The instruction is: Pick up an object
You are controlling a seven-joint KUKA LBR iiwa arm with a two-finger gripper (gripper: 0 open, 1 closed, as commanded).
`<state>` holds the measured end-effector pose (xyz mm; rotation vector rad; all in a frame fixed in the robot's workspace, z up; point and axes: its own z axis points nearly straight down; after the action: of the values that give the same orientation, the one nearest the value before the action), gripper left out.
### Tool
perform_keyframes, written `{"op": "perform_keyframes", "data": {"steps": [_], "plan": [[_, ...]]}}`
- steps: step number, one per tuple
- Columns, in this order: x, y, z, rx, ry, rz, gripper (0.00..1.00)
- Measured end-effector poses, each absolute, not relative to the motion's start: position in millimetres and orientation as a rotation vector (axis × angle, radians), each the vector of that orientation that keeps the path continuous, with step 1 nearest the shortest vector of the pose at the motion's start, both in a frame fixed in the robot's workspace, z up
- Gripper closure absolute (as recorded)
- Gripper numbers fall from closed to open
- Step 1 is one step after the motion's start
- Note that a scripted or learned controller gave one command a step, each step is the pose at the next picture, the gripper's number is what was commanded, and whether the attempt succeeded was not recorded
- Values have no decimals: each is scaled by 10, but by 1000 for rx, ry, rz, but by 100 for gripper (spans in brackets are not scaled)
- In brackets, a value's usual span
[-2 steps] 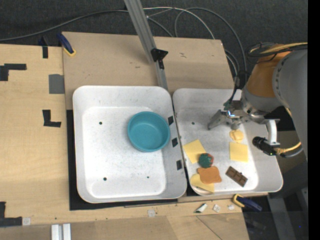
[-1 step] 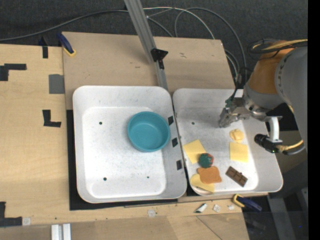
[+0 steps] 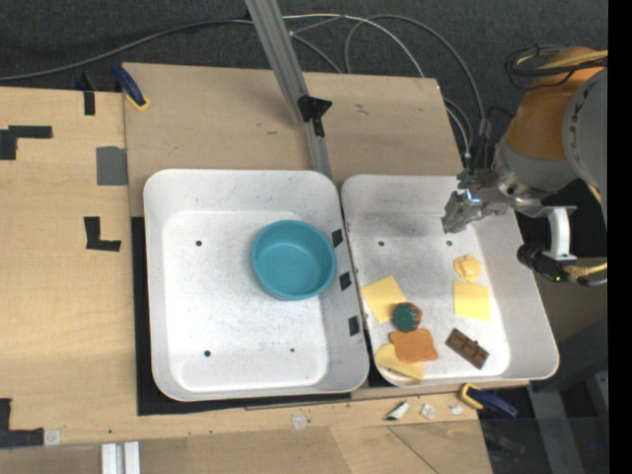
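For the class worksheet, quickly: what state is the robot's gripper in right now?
Gripper: over the upper part of the right bin, nothing visibly held; open or closed cannot be told.

A wooden tabletop [image 3: 59, 265] carries black tape marks [image 3: 97, 233] far left of the pincer, a slanted grey pole [image 3: 281, 57] up-left of it, and blue clamps [image 3: 131, 87].

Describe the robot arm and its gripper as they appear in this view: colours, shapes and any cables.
The arm is a rounded, bulky grey body with a broad orange band above the wrist. A dark, compact gripper hangs from its end, with small bluish highlights on it. Thin dark cables loop along the wrist beside the orange band. A white and black fitting sits by the arm.
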<state>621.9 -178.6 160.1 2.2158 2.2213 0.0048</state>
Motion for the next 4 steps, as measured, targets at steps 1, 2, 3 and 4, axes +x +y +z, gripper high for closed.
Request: {"op": "perform_keyframes", "data": {"steps": [1,2,3,4], "plan": [[6232,-1782,2134,2216,2221,4,100],[6030,-1326,2207,2217,2229,0,100],[5830,-828,2130,2218,2230,-2,100],[5718,-363,2061,2218,2230,-3,100]]}}
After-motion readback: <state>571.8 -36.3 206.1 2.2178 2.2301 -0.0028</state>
